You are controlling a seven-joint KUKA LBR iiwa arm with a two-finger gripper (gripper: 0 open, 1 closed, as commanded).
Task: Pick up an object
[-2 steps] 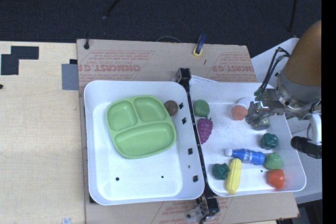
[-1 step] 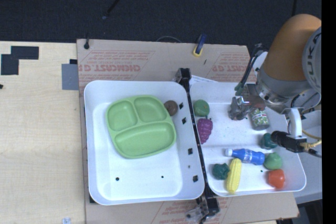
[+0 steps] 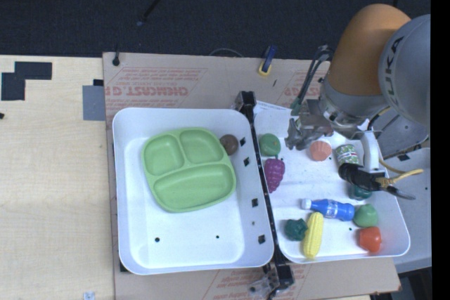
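Note:
My gripper (image 3: 298, 140) hangs low over the upper part of the right bin (image 3: 398, 221). It is between a round green fruit (image 3: 269, 145) on its left and a peach-coloured ball (image 3: 320, 150) on its right, and I see nothing held in it. A purple bunch of grapes (image 3: 273, 173) lies just below the green fruit by the bin's left wall. A small printed can (image 3: 346, 153) sits right of the peach ball.
Along the right bin's lower side lie a blue bottle (image 3: 332, 208), a yellow corn cob (image 3: 313, 234), a dark green piece (image 3: 295, 228), a green fruit (image 3: 365, 216) and a red tomato (image 3: 370, 239). The left bin (image 3: 126, 221) holds a green divided plate (image 3: 188, 168) and a brown ball (image 3: 228, 144).

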